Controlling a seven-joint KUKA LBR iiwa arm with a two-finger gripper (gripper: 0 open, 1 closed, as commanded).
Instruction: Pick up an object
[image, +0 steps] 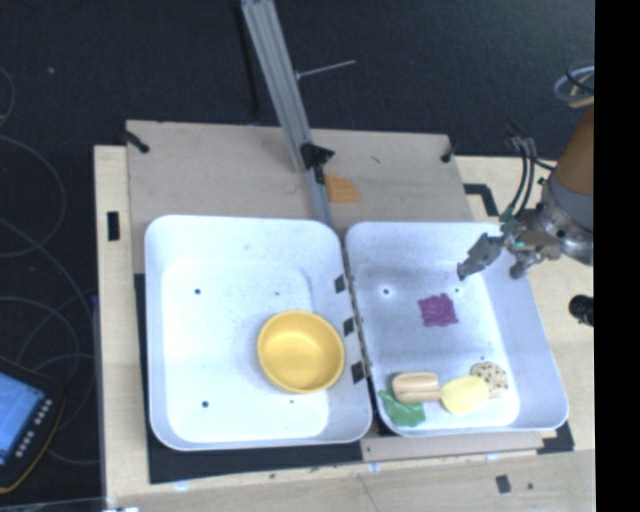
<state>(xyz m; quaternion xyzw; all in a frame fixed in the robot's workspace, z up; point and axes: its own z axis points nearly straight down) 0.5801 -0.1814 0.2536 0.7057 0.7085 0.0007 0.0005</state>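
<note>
We see two white bins side by side on the bench. The left bin (180, 300) has a yellow bowl (300, 350) in it, sitting toward 4 o'clock of the bin's middle. The right bin (400, 260) has the small things the arm could pick up.

A flat purple piece (438, 310) lies close to the middle of the right bin, all by itself. Down at the bin's 6 o'clock edge there is a little pile: a tan roll (415, 386), a yellow lump (464, 394), a spotted cookie (489, 375) and a green leaf (400, 409). They touch or nearly touch each other, so we think they would be harder to grab one at a time.

The gripper (497, 256) hangs over the right bin at about 2 o'clock from the purple piece. Its two fingers are spread apart and there is nothing between them. It has not grabbed anything yet.

We think the purple piece is the easy choice, because it is nearest to the gripper and has bare space all around it. But it looks very flat, so the fingers may slide over it. To reach it, the arm would need to move toward 8 o'clock and go down.
</note>
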